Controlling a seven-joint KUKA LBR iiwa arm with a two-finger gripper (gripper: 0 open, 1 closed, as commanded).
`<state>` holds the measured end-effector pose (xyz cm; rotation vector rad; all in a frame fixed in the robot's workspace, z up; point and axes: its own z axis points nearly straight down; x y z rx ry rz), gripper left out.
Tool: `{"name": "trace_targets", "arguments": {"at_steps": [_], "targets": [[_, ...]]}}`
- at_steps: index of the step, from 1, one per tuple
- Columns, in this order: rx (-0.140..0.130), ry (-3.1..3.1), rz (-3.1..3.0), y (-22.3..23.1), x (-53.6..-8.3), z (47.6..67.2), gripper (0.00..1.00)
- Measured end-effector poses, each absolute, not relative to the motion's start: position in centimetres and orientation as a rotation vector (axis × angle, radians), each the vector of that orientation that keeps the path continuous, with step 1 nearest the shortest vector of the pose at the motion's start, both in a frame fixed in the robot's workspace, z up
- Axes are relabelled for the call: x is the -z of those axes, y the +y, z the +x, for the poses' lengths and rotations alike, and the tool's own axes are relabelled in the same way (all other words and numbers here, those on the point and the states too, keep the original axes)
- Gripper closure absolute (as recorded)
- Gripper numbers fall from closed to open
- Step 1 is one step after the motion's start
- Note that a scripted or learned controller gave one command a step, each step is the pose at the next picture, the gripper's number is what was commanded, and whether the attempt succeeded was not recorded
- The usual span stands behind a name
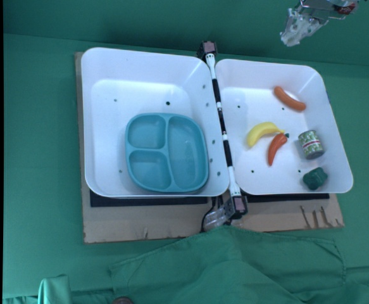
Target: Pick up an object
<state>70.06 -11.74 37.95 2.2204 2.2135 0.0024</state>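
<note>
From the overhead camera I see the gripper [296, 31] hanging high above the far edge of the right bin [260, 176], well clear of everything in it, and I cannot tell how it is set. In that bin lie a sausage [289, 98], a banana [262, 132] just beside an orange pepper [276, 148], a small can [311, 144] and a dark green piece [314, 178] near the front corner. The left bin [108, 75] holds a teal divided plate [166, 152].
</note>
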Motion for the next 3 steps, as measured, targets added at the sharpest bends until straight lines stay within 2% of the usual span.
{"name": "trace_targets", "arguments": {"at_steps": [2,3], "targets": [[-0.002,2.217,2.222,-1.8,-36.0,70.1,1.00],[-0.005,2.216,2.221,3.7,-37.2,70.0,1.00]]}}
